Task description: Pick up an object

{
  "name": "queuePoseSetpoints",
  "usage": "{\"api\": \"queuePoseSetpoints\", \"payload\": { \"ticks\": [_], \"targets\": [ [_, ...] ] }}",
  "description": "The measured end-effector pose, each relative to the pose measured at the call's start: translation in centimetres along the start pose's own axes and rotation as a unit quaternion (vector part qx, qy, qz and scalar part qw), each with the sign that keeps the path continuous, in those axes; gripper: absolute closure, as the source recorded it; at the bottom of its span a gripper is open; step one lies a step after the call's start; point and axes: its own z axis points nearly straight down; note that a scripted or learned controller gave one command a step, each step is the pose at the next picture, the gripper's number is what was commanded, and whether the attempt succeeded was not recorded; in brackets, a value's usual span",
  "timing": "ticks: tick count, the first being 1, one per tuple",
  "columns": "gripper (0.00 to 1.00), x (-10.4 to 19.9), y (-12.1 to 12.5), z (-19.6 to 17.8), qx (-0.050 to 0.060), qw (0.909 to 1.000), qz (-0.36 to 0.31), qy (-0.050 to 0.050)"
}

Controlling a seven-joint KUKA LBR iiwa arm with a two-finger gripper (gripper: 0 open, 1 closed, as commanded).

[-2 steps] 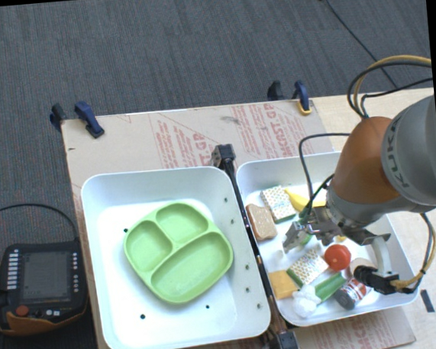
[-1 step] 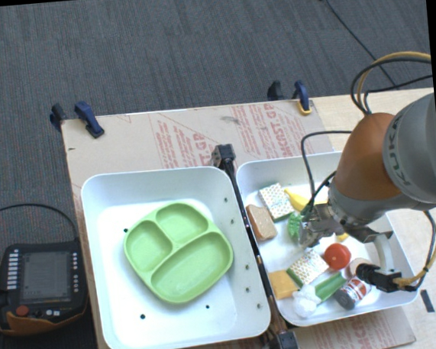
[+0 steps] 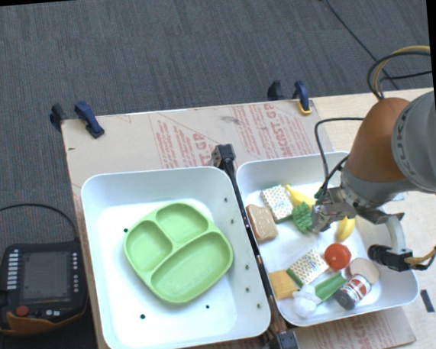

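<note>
My gripper [image 3: 323, 216] hangs low in the right bin [image 3: 402, 290], near its middle. It is right beside a small green toy [image 3: 303, 218], touching or nearly touching its right side. A yellow piece [image 3: 345, 228] lies just right of the gripper, and a yellow banana [image 3: 298, 195] lies just behind it. Other toys in this bin are a bread slice [image 3: 261, 222], a patterned packet [image 3: 277, 202], a red tomato [image 3: 337, 256], a second packet [image 3: 307, 265], an orange block [image 3: 283, 283], a green cucumber [image 3: 328, 286] and a can [image 3: 353, 291].
The left bin [image 3: 107, 219] holds a green divided plate [image 3: 178, 250]. A black divider bar [image 3: 246, 228] runs between the bins. Clamps [image 3: 88, 119] grip the board's far edge. A teach pendant [image 3: 37, 285] lies on the floor at the left. Cables loop around the arm [image 3: 388, 153].
</note>
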Motion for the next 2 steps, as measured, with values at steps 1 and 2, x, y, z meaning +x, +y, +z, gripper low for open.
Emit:
{"api": "queuePoseSetpoints", "payload": {
  "ticks": [1,2],
  "targets": [
    [0.00,0.02,0.00,0.01,0.000,1.0000,0.000,0.000],
    [1.00,0.04,0.01,-0.90,0.001,1.0000,0.001,0.001]
  ]
}}
